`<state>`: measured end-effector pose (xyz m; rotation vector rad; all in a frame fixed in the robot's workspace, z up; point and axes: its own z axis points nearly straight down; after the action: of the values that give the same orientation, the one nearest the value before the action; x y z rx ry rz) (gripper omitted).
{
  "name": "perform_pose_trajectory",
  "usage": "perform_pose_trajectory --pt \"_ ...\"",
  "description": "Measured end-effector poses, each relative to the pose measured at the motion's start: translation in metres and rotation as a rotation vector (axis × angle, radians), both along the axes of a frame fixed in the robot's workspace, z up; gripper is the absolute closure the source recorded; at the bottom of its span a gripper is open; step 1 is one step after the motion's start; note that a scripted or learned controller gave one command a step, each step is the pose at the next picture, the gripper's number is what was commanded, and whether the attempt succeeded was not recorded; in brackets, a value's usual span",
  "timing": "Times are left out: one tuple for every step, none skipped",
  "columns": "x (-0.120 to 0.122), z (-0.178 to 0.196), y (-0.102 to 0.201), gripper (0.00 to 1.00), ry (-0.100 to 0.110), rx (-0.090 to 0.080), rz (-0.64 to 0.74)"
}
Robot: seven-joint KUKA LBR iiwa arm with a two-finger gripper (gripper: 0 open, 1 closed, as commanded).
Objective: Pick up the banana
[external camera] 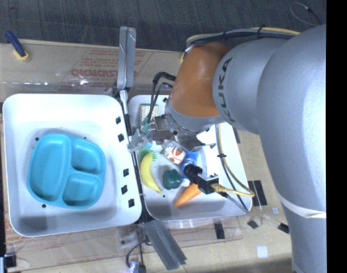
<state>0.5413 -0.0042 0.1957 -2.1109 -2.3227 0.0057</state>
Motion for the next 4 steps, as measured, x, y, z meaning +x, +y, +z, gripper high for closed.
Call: perform_pose_trajectory --pt "-0.066 -0.005 0.029 0.0 0.0 0.001 0.128" --pt "-0.065 -0.005 0.019 0.0 -0.001 0.001 0.164" --pt "-0.064 0.005 0.018 1.0 0.0 0.0 0.169" --pt "-0.037 -0.005 0.031 1.0 -0.001 0.0 0.165"
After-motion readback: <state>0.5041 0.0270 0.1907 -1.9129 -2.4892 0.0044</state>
